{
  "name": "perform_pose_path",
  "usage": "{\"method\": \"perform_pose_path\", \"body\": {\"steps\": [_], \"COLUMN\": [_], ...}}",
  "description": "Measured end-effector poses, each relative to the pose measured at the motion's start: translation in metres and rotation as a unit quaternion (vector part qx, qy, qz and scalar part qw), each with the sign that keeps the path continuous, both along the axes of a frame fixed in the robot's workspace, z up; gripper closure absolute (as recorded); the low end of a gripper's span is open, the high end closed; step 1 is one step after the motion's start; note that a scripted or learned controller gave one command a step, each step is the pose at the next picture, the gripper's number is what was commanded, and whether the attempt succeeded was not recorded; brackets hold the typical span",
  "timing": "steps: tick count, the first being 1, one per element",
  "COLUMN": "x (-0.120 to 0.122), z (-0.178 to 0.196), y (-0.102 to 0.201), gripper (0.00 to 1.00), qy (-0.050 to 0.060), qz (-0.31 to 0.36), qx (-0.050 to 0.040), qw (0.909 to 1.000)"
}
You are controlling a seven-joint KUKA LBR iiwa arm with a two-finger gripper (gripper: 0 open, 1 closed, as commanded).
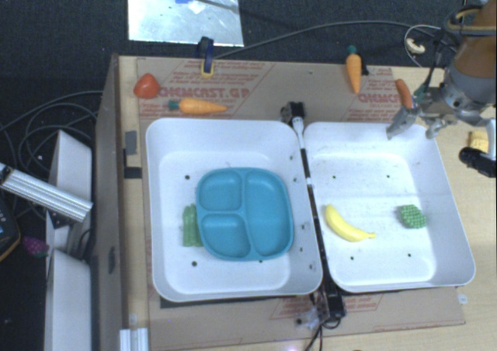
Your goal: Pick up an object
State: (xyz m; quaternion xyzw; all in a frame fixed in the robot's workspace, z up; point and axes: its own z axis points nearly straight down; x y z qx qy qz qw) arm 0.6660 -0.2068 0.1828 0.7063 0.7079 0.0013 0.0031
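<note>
Two white bins sit side by side on the bench (233,81). Its fingers spread apart and holding nothing, the pincer (414,123) hangs over the right bin's (443,186) far right corner. A banana (347,224) and a green lump (412,216) lie near that bin's front; a blue divided plate (244,213) fills the left bin (175,147).

Cardboard base (233,81) print (red, unreadable).
</note>
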Motion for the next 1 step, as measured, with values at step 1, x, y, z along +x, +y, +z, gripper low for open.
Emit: {"method": "perform_pose_path", "body": {"steps": [1], "x": [-0.0360], "z": [-0.0594], "y": [0.0778], "gripper": [0.00], "qy": [0.003], "qz": [0.001], "qx": [0.0019], "qw": [1.0000]}}
